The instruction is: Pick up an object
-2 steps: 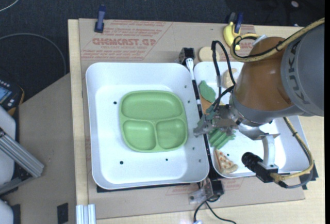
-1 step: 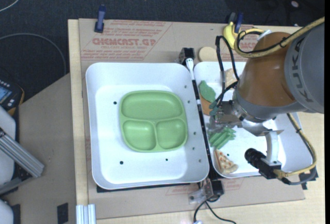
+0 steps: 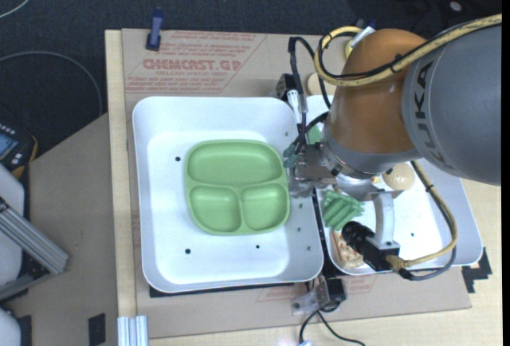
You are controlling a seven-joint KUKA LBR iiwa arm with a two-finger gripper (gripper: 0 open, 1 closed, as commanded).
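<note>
A: Where's the green divided plate [image 3: 237, 185]?
B: Lying flat in the middle of the left bin [image 3: 159, 177], apart from its walls.
A: And the tool [image 3: 307, 169]?
B: Low at that bin's right wall, just beside the plate; whether it grips anything, I cannot tell. A green ridged object [image 3: 343, 209] lies in the right bin [image 3: 458, 217].

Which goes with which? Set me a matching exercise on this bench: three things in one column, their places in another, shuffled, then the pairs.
Things:
1. green divided tray
2. green ridged item
3. blue clip

Places:
A. in the right bin, beneath the arm
B. on the board's far left corner
C. in the left bin

Pairs: 1-C, 2-A, 3-B
</note>
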